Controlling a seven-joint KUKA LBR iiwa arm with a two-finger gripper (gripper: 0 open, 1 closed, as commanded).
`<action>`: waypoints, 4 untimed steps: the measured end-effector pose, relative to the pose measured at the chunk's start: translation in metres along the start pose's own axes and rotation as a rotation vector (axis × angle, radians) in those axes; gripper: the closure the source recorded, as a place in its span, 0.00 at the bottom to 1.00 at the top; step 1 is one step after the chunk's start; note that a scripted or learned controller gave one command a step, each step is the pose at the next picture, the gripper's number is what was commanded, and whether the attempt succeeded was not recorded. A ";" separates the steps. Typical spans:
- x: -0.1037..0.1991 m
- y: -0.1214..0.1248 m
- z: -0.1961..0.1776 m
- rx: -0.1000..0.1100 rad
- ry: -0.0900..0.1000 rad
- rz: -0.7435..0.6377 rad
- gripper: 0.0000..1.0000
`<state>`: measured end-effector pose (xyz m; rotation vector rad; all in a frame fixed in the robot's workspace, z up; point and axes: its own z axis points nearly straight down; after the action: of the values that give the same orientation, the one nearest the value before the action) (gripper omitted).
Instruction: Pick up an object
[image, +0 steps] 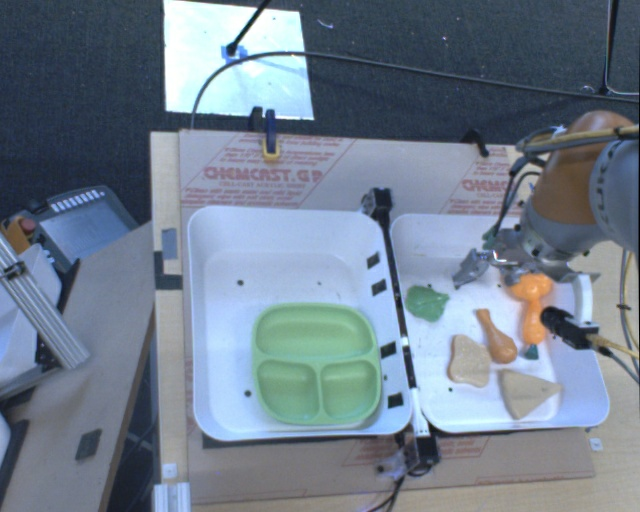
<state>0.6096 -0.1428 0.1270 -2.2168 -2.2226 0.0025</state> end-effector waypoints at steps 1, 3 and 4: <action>0.000 0.001 0.044 -0.004 -0.001 0.001 0.00; -0.001 0.003 -0.013 -0.007 -0.001 -0.001 1.00; -0.005 -0.002 -0.076 -0.011 -0.002 -0.001 1.00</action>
<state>0.6083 -0.1478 0.2028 -2.2229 -2.2299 -0.0070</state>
